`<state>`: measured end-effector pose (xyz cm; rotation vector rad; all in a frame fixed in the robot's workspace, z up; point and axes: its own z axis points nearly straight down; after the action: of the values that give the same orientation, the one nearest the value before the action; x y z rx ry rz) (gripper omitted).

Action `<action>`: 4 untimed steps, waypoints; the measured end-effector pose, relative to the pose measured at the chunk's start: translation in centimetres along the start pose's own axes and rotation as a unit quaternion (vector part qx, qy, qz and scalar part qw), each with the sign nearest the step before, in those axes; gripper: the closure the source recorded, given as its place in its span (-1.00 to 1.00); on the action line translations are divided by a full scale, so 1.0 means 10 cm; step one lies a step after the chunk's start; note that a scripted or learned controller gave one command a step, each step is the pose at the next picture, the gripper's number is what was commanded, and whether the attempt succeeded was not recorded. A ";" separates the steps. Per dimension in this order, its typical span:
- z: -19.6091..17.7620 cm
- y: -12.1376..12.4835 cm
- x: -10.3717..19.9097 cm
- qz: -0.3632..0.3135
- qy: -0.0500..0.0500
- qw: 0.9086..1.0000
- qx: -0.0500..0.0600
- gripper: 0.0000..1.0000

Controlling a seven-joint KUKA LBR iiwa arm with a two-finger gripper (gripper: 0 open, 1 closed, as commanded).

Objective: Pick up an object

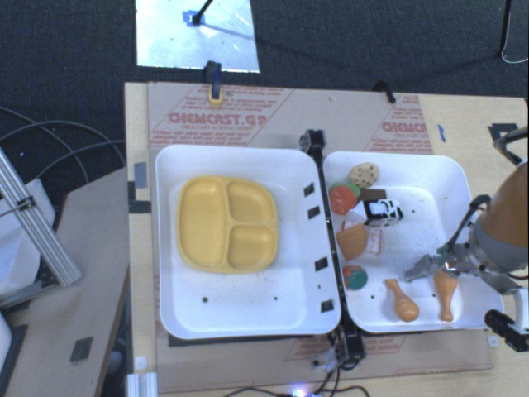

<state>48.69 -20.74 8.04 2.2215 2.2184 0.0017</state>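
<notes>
**Two Bins, One Pick Still to Make**

Two white bins sit side by side on the bench, and the arm (506, 222) reaches into the right bin (450, 170) from its far right wall. The hand (430, 265) hovers low over the bin floor, pointing toward the bin's middle; whether it is spread or pressed together cannot be told from this angle, and nothing shows between its tips. Nearest the hand lie two toy drumsticks: one (445, 291) just under it toward the bin's front wall, the other (402, 299) a little further toward the divider. Along the divider side of the right bin cluster a cookie (363, 174), a tomato (343, 198), a black-and-white toy (383, 212), an orange wedge (352, 241) and a small green-and-red piece (355, 277). A yellow divided plate (227, 223) fills the neighbouring bin. To pick well, the hand would likely do best centred across a drumstick's narrow shaft, straddling it squarely before closing, away from the bin wall.
</notes>
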 end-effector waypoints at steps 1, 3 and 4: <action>-0.05 0.91 0.02 -0.005 -0.001 1.000 -0.004 -1.00; -0.03 0.46 0.32 -0.001 0.001 1.000 0.002 1.00; -0.15 0.49 0.30 -0.001 0.000 1.000 -0.001 1.00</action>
<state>53.59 -17.73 9.52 2.2182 2.2204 0.0037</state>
